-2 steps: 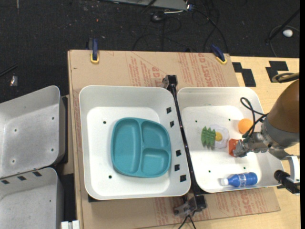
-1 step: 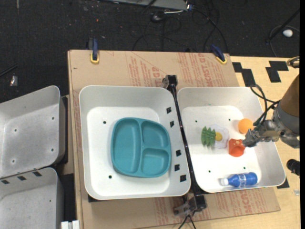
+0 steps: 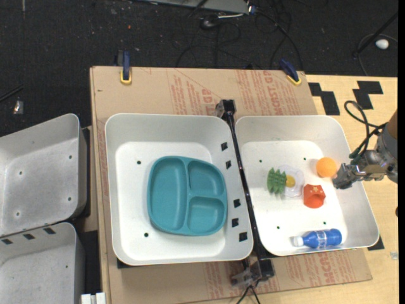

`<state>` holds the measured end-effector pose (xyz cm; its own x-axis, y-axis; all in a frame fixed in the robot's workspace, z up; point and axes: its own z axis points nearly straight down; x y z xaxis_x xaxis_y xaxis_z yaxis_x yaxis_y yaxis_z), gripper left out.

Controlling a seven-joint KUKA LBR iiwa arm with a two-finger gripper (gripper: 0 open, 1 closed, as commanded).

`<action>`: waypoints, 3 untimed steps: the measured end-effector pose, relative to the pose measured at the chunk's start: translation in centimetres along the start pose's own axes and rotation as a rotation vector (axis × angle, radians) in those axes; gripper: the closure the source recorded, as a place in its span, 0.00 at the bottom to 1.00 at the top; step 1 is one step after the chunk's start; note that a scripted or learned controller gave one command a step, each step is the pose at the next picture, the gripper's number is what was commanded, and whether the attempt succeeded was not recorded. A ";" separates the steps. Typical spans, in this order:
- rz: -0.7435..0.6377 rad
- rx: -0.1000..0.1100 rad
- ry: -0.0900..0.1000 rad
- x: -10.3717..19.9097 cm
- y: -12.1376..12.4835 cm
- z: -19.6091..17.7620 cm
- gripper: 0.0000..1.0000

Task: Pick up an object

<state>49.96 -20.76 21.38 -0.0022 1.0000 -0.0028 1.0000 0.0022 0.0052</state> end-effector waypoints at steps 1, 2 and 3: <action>0.000 0.003 0.002 0.0 0.1 -0.7 1.00; -0.005 0.003 0.003 5.6 2.7 -0.4 1.00; -0.005 0.004 0.004 9.8 4.0 -0.8 1.00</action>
<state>53.96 -10.90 22.14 -0.0075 1.0000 0.0009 1.0000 0.0075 0.0014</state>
